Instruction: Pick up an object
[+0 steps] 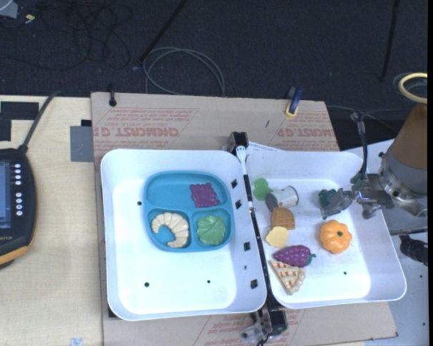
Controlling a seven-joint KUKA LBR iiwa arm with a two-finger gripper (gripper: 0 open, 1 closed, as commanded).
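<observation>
So the grey arm's pincer [335,200] is hanging low inside the right-hand shallow white plastic bin [379,283], up near its far right part, coming in from the right edge. Honestly I can't tell how wide it's open; it's just a dark, greenish blob from this angle, and I'm not seeing anything clearly sitting between its tips. So I'm not calling this a grab yet.

Closest candidate is the small orange plastic pumpkin [335,236], sitting just below the pincer and a touch toward the arm side, not touching as far as I can see. To the pincer's left there's a little clear-and-white cup-looking thing lying on its side [288,195], and further left a round green ball-like toy [261,188]. Down-left of the pincer: a brown bread-roll-looking piece [282,218], a yellow cheese-like wedge [277,236], a purple bunch of toy grapes [294,255], and a waffle-patterned slice with a red edge [286,275].

Well off to the left, in the other white bin [123,280], a blue divided plastic tray [155,193] is holding a croissant toy [172,228], a green leafy piece [212,230] and something purple [204,193].

My read: everything is lying flat in the bins, so the pick isn't done. It looks like the arm is in the approach or reaching stage. Closing on something and lifting it clear are both left to do.
</observation>
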